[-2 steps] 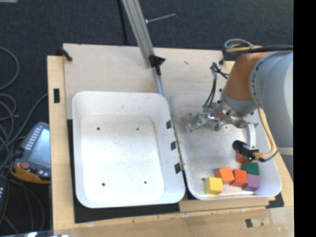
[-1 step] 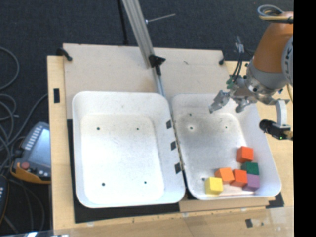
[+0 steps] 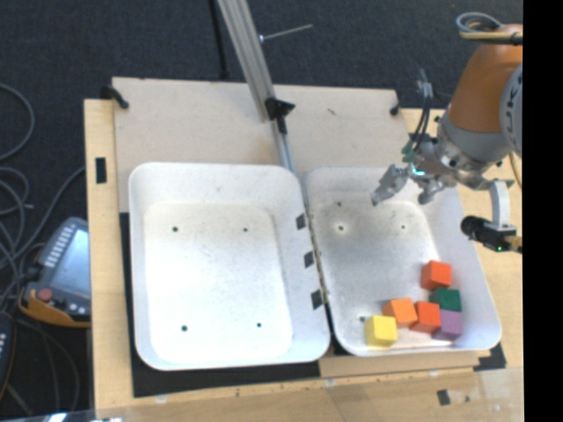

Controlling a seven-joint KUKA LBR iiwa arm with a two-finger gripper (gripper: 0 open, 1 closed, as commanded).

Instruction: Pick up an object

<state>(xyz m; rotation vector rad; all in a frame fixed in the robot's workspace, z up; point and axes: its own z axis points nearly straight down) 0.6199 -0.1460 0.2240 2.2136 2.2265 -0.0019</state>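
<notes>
No readable writing is showing on the desk (image 3: 202,112) or the bins. The arm is reaching in from the right, its gripper (image 3: 406,187) hanging over the far end of the right bin (image 3: 369,236) with fingers spread apart, holding nothing. The blocks are lying clustered in that bin's near right corner: yellow block (image 3: 382,330), orange blocks (image 3: 436,274), green block (image 3: 450,300), purple block (image 3: 450,323).

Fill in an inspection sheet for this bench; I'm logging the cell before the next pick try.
Surface: tan bench bearing left bin and right bin.
Job's things: yellow block, two orange blocks, red-orange block, green block, purple block, clustered in the right bin's near right corner.
Clutter: nothing seen.
Grippers: gripper open, over the right bin's far edge, holding nothing.
Cables: loops on the floor at left.
Surroundings: metal rail; pendant.
</notes>
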